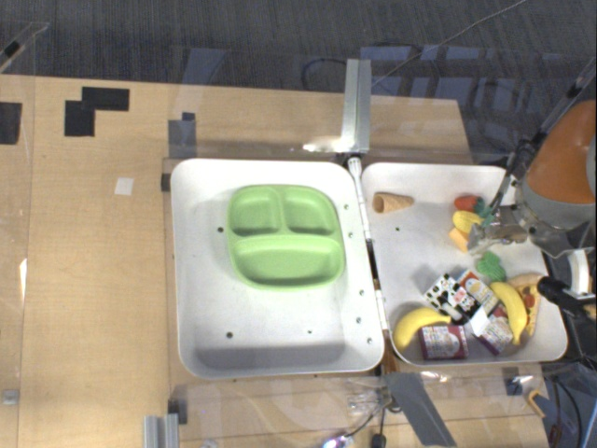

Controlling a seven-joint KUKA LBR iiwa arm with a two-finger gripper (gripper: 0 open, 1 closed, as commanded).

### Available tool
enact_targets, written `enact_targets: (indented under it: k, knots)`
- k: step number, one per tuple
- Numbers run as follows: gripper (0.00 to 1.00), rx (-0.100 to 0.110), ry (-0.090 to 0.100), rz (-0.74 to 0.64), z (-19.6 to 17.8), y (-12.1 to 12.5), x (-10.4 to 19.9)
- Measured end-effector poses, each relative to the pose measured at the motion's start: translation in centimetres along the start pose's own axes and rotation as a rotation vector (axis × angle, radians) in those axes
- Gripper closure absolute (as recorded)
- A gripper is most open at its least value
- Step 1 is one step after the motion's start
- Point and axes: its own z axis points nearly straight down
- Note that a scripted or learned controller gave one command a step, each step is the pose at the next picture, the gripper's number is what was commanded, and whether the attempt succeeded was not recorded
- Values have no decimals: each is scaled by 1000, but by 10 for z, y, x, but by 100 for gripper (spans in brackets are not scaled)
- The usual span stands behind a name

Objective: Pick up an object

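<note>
Closest to the camera, the right bin (557, 343) has a pile in its near corner: a banana (417, 323), a maroon packet (442, 342), a black-and-white carton (447, 293) and a second banana (512, 308). A bit further back the jaws (492, 232) sit low over the yellow and red toy pieces (464, 220), can't tell if they're spread or pinching anything. A tan cone (392, 202) lies near the far edge. The left bin (196, 250) holds a green divided plate (284, 234), all on the wooden counter (84, 278).

Divided plate (283, 235) in left bin (201, 343); cone (393, 202), bananas (420, 325), small packets (457, 297) in right bin (410, 250).
</note>
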Motion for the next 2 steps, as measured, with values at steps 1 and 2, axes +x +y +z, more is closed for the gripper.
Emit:
enact_targets:
  k: [1, 2]
  knots:
    - [0, 0, 0, 0, 0, 0, 0]
    - [0, 10, 3, -51, 5, -21, 32]
